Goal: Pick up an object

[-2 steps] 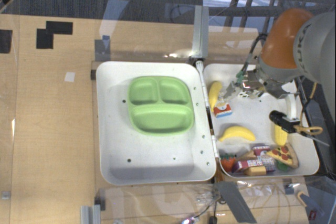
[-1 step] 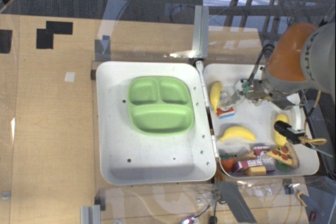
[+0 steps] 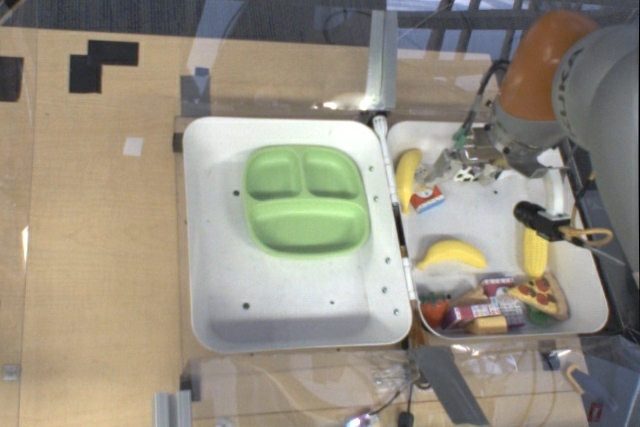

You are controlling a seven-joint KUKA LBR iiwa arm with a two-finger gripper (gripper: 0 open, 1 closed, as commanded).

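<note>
Even bright overhead light; soft shadow in left bin (image 3: 215, 315); glare streaks, possibly clear sheeting; slight softness.

— What's lying in the right bin (image 3: 600, 310)?
— A banana (image 3: 405, 177) upright by the left wall, a small red-and-white carton (image 3: 428, 200) beside it, another banana (image 3: 452, 255) mid-bin, corn (image 3: 535, 250), possibly a pizza slice (image 3: 540, 295).

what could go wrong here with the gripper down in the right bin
1. The gripper sits low between the upright banana and the small red and white carton, so it may nudge one instead of grasping it.
2. It is close to the divider wall between bins, so the fingers could catch that wall.
3. The toys piled in the near corner are crowded; a grasp there might drag neighbours along.
</note>
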